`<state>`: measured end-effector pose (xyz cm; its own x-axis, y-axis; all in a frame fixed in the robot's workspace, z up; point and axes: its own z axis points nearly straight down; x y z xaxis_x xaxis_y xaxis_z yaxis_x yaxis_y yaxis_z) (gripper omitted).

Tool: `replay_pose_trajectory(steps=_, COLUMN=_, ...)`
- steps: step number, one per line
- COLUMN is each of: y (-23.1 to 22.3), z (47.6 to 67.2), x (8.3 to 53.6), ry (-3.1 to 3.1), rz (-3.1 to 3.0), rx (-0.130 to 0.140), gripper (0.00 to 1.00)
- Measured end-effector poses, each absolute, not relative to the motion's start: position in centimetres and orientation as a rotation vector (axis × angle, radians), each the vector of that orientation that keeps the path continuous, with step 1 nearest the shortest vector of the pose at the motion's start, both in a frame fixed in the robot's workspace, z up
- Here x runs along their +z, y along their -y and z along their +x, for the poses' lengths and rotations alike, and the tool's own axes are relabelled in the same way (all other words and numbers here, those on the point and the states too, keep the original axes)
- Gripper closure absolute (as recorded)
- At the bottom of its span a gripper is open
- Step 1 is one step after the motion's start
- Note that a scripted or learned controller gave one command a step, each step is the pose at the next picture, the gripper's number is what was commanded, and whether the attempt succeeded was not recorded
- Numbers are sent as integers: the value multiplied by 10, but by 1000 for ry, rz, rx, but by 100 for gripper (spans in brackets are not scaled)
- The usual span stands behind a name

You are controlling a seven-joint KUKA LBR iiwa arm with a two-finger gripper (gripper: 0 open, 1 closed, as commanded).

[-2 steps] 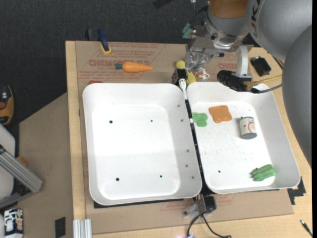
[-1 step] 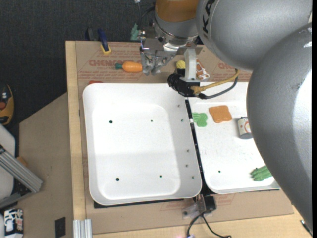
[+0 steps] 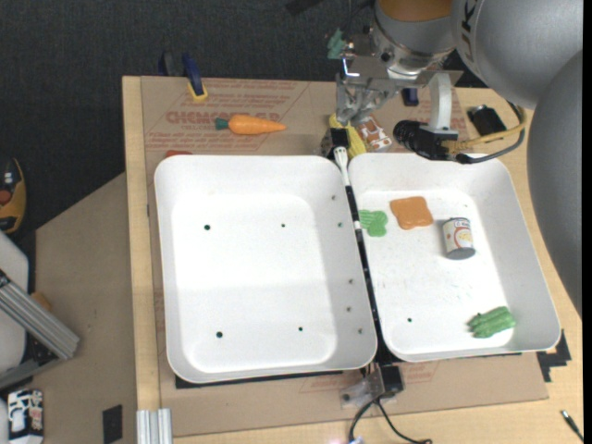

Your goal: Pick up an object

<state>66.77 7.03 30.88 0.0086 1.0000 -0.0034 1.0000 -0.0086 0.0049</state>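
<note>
The right bin [image 3: 518,248] holds a flat orange piece [image 3: 411,213], a small grey can [image 3: 455,238] lying beside it, a small green piece [image 3: 373,222] near the bin's left wall, and a longer green object [image 3: 490,322] at the front right. My gripper [image 3: 356,114] hangs over the far edge of the bench, just behind where the two bins meet. A small red-and-white thing [image 3: 375,137] shows right below the gripper, and I cannot make out whether it is held. The left bin [image 3: 176,248] lies to the left of the gripper.
An orange carrot [image 3: 254,126] lies on the cardboard behind the left bin. A blue and yellow clamp [image 3: 194,80] sits at the board's far edge. The grey arm [image 3: 546,54] fills the upper right, above the right bin's far corner.
</note>
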Motion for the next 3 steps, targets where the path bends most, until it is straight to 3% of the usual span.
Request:
replay_pose_trajectory(steps=1, y=-158, z=666, x=321, ry=-2229, rz=2212, rx=8, gripper=100)
replay_pose_trajectory(steps=2, y=-19, z=666, x=295, ry=-2210, rz=2235, rx=-9, gripper=100)
replay_pose_trajectory(steps=3, y=-6, z=667, x=308, ry=-2217, rz=2221, rx=3, gripper=100)
